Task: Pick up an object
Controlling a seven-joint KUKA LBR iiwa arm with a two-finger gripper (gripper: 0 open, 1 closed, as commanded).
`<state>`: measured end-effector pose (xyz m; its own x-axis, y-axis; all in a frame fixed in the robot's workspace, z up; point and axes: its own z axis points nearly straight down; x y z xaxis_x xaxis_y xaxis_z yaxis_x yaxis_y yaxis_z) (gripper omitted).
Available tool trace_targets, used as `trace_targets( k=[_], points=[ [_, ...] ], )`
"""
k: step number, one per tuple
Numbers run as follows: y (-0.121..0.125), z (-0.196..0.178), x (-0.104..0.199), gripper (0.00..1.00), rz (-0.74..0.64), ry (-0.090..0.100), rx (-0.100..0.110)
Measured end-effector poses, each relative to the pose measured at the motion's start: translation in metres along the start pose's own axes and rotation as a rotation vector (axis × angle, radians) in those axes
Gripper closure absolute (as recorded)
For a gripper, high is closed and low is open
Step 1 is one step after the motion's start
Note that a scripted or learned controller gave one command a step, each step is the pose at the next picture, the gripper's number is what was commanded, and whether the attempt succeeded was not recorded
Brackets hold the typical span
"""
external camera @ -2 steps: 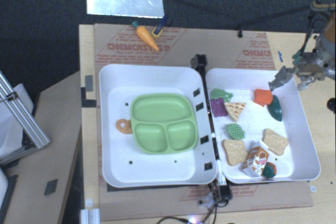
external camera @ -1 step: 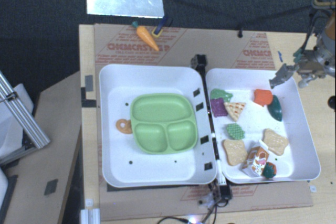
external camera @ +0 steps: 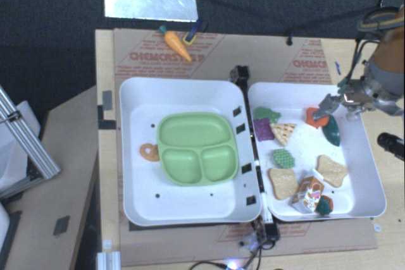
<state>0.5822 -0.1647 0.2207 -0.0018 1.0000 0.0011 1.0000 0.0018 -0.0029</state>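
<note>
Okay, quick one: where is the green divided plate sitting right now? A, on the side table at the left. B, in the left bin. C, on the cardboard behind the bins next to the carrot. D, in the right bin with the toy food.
B: the green plate lies flat in the left bin, with a small pretzel beside it; the toy food is in the right bin.

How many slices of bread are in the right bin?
2. One bread slice lies near the right bin's front edge, left of the small carton. The other bread slice lies just right of it, toward the bin's right side. None looks hidden.
</note>
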Motion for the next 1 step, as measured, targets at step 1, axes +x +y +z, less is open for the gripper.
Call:
trace_targets(
  k=[1],
  points=[
    [-0.0002,0.0621,-0.004,0.0,0.001,0.0,0.0]
  ],
)
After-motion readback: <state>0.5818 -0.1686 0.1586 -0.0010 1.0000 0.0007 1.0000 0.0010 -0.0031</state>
